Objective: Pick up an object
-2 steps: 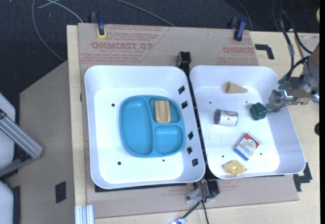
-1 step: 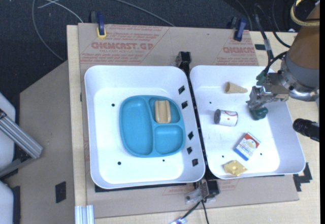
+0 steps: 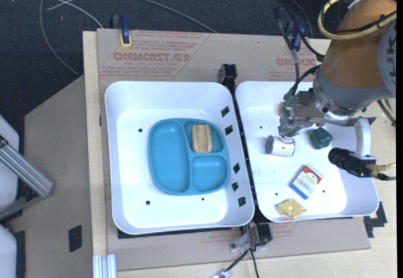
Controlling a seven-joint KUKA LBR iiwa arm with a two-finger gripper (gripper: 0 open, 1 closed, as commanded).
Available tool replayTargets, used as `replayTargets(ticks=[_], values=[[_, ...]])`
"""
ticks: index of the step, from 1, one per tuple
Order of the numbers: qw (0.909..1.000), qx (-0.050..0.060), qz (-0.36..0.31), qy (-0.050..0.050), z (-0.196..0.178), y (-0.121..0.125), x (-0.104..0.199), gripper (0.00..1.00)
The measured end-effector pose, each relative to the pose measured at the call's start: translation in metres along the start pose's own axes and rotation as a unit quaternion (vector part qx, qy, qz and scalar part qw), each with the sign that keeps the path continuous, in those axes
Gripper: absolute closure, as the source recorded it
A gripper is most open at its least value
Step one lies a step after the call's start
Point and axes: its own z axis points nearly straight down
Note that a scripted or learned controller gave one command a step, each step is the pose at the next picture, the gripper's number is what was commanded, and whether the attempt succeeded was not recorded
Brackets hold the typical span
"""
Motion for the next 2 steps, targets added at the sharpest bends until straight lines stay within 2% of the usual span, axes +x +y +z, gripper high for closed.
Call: replayTargets(ticks=[1,2], values=[[1.0,0.0,-0.001,0.0,0.012,0.009,0.061,1.0],[1.0,-0.001,0.0,0.0,0.011,0.009,0.107,1.0]])
